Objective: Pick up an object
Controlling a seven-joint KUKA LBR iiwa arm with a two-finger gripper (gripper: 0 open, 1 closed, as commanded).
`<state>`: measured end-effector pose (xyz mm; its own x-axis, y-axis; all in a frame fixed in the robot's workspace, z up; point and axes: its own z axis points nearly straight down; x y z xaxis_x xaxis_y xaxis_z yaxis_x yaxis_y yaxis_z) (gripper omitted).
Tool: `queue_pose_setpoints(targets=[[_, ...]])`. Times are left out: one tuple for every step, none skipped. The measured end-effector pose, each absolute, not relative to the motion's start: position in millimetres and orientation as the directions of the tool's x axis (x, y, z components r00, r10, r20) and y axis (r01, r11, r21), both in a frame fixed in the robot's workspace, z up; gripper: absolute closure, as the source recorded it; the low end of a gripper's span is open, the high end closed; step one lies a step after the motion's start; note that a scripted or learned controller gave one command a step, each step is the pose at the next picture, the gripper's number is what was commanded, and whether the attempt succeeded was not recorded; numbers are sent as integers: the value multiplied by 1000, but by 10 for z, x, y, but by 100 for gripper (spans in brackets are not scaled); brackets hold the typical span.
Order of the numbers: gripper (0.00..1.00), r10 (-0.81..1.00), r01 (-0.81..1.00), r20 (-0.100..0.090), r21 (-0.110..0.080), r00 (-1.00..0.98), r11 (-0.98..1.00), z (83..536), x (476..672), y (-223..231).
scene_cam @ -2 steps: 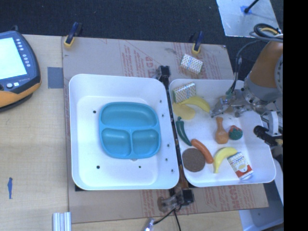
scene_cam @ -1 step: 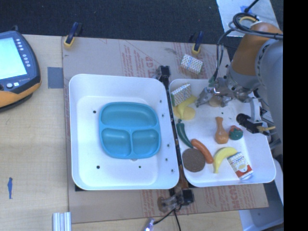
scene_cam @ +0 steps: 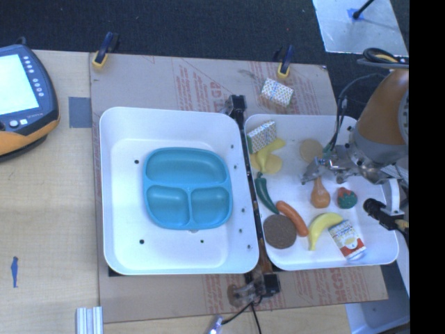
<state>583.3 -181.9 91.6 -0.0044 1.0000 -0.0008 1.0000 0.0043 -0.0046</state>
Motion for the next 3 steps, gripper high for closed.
queue_pose_setpoints(targets=[[100, 1000, 1000, -1, -6, -6, 6, 1020, 5834, -1827], [100, 1000, 1000, 1, -3, -5, 5, 1326, 6565, -1154], [100, 1000, 1000, 1, -4, -2, 2, 1676, 6147, -1557]])
